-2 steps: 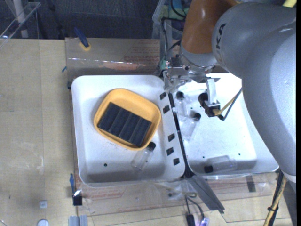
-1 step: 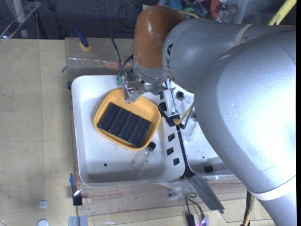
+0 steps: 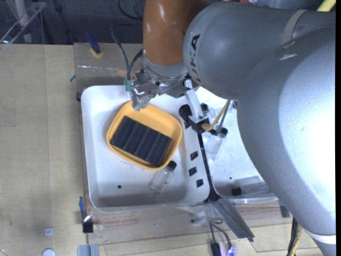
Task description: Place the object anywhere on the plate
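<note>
Hovering over the far corner of the square yellow plastic plate [image 3: 120,129] with its dark ribbed inset, the end effector [image 3: 139,101] was seen in the left white bin [image 3: 96,143]; whether anything was clamped in it could not be told. A small clear plastic bottle with a dark cap [image 3: 161,178], judged to be the task's object, lay on the bin floor just beside the plate's near edge. A good placement would be made by lowering the object squarely over the ribbed middle, away from the raised rim, before any release.
</note>
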Action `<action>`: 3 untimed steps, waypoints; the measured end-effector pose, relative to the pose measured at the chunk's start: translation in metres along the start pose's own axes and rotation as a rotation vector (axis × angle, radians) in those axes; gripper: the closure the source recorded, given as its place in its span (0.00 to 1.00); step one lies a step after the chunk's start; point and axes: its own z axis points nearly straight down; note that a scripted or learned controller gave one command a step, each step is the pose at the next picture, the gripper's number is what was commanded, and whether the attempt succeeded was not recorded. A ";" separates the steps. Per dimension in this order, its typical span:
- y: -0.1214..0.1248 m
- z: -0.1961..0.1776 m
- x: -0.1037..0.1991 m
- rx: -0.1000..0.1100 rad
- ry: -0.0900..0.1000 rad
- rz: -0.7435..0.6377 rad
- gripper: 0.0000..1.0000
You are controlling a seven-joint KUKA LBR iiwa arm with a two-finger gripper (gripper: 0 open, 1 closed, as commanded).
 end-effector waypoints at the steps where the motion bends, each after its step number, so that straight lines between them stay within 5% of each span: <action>1: 0.021 0.032 -0.013 -0.001 -0.001 -0.077 1.00; 2: 0.025 0.012 -0.005 -0.002 -0.001 -0.195 1.00; 3: 0.027 0.033 0.005 0.004 0.003 -0.456 1.00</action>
